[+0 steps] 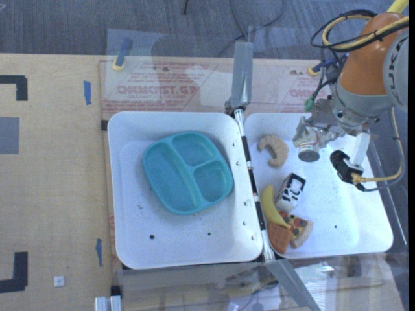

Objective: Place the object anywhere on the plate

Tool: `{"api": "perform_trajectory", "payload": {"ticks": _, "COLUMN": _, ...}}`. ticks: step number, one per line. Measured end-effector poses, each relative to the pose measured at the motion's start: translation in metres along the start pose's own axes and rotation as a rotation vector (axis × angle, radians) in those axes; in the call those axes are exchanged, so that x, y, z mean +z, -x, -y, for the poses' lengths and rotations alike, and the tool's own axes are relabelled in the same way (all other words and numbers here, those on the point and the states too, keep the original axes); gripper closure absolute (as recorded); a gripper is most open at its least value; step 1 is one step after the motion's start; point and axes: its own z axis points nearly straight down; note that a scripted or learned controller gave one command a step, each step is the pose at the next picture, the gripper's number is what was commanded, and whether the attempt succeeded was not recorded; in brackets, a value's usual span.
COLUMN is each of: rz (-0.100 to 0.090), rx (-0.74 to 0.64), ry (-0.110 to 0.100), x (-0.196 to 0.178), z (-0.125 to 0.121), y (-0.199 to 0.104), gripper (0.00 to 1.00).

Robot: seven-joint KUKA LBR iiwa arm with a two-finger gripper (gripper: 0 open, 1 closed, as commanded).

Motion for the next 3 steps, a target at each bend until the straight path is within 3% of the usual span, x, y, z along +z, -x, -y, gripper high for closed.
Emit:
{"api": "perform_trajectory", "payload": {"ticks": 1, "rz": -0.001, "rx": -0.24, "ry": -0.005, "x": 0.01, "z": 0.03, "y": -0.085, "gripper": 1.0}}
{"api": "perform_trajectory", "payload": {"ticks": 2, "rz": 0.0, "rx": -0.363, "ry": 0.001, "x": 0.007, "z": 0.01, "y": -0.159, "gripper": 1.0}}
{"api": "perform_trajectory", "payload": {"ticks": 3, "rz": 0.0, "rx": -0.362, "ry": 0.002, "x": 0.007, "z": 0.01, "y": -0.158, "gripper": 0.0}}
